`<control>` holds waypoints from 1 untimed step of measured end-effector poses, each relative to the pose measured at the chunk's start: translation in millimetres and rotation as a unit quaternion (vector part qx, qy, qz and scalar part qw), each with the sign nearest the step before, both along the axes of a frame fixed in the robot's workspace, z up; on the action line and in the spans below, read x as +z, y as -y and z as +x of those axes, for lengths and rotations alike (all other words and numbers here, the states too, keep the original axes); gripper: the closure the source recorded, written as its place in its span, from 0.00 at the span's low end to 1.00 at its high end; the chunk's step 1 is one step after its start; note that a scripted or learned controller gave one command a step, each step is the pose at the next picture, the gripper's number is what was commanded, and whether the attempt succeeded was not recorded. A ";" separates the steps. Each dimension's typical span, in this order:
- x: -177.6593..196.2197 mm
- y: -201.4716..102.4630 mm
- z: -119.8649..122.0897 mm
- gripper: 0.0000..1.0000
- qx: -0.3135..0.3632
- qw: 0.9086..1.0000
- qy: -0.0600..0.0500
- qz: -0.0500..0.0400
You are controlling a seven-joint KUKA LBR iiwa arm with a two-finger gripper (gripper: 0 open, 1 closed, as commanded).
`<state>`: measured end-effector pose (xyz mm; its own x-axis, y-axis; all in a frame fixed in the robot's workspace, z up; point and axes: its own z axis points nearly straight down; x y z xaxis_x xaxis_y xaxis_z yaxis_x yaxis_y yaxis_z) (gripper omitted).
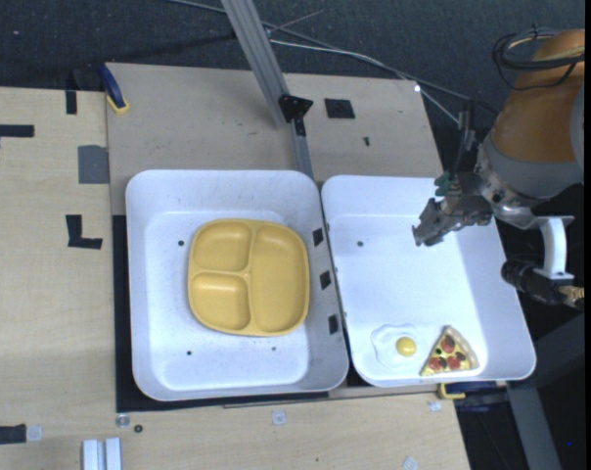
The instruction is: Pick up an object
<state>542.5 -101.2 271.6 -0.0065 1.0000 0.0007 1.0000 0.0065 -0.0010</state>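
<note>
A toy fried egg (397, 344) and a toy pizza slice (451, 352) lie side by side at the near edge of the right bin (393, 262). A yellow divided plate (249, 276) rests in the middle of the left bin (159, 292). My gripper (431, 231) hangs over the far right part of the right bin, well away from the egg and the pizza slice, with nothing visibly held.
The arm's grey and orange body (540, 116) comes in from the upper right. A slanted metal pole (261, 47) crosses the bench behind the bins. Black tape marks dot the wooden bench (41, 184) on the left.
</note>
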 end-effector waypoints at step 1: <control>0.2 -45.2 19.3 1.00 0.000 1.000 0.000 0.000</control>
